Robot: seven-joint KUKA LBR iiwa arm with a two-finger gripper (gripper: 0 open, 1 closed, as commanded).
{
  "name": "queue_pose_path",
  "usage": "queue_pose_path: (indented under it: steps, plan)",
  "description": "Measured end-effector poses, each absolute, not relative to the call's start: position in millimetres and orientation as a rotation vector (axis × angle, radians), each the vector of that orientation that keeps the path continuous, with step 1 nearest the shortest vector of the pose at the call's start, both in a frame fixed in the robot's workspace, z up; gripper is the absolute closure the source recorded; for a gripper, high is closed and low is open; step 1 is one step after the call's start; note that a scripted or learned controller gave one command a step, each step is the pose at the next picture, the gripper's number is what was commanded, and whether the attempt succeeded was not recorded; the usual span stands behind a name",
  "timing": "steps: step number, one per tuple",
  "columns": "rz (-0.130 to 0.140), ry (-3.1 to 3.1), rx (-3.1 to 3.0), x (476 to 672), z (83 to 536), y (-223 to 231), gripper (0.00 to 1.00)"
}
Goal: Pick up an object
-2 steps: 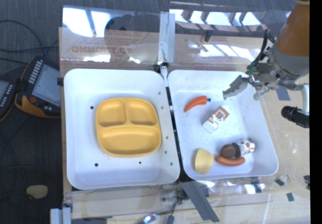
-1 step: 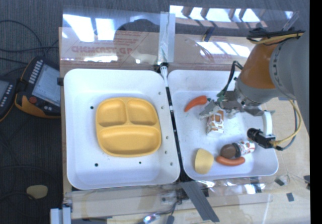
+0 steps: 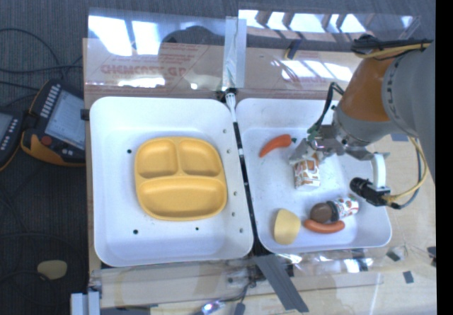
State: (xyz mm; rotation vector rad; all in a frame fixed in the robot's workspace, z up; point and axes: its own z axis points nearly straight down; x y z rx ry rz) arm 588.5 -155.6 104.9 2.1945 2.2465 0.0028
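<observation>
- Grey carpet surrounds your counter (image 3: 396, 250); the right bin (image 3: 368, 236) is your landmark.
- Inside it, your gripper (image 3: 312, 150) sits over a printed carton (image 3: 307, 173).
- Whether the jaws pinch it, you cannot tell.

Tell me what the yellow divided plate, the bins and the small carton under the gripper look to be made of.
Yellow divided plate: likely moulded plastic, matte, one even colour with soft rounded ridges. Bins: seemingly thin formed white plastic, slightly glossy, with rounded corners and a rolled rim. Small carton: probably printed card or toy plastic; white with brown print, too small to settle. It lies just below the gripper.
</observation>
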Motion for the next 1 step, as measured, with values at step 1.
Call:
queue_pose_path:
  steps: [1]
  plan:
    - [-0.001, 2.353, 2.083, 581.0, 204.9, -137.3, 1.0]
